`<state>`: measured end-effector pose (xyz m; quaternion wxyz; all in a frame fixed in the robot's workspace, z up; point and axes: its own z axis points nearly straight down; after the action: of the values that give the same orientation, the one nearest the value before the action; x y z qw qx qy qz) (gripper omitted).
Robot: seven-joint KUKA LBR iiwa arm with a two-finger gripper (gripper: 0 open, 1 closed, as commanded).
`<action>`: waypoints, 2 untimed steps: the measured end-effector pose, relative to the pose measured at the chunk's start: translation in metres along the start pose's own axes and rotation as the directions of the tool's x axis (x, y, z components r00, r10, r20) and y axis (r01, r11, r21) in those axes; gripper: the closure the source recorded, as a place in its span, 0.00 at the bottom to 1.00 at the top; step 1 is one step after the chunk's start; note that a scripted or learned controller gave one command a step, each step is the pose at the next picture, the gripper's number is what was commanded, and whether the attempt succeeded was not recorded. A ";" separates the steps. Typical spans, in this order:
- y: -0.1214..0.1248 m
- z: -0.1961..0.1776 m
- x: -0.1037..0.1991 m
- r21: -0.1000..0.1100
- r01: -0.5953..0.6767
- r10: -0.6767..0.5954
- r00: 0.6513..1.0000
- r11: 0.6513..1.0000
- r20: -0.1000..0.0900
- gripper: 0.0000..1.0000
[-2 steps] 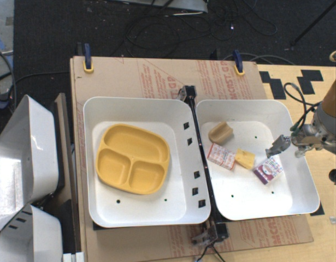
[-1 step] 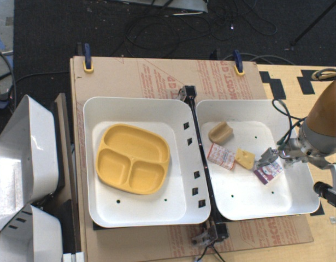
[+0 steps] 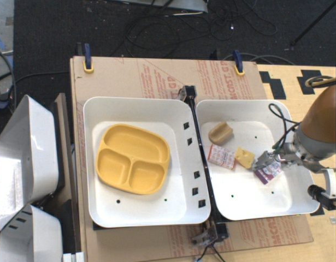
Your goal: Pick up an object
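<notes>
The right bin (image 3: 277, 203) holds a tan bread-shaped piece (image 3: 220, 132), a red and white packet (image 3: 221, 156), a yellow wedge (image 3: 245, 158) and a small purple packet (image 3: 267, 173). My gripper (image 3: 265, 161) is low in this bin, right over the purple packet and just right of the yellow wedge. It touches or nearly touches the packet's top. The grey arm with its orange band (image 3: 324, 116) comes in from the right edge.
A yellow divided tray (image 3: 133, 159) lies in the left bin (image 3: 96, 201). A black divider strip (image 3: 198, 146) runs between the bins. Cables (image 3: 282, 125) hang off the wrist over the right bin's far corner. Grey boxes (image 3: 23, 152) stand left of the bench.
</notes>
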<state>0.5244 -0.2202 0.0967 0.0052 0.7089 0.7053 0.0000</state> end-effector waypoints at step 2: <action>0.009 -0.075 0.006 0.001 0.010 -0.010 1.000 1.000 -0.005 1.00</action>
<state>0.5334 -0.2135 0.1721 0.0031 0.7054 0.7088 0.0013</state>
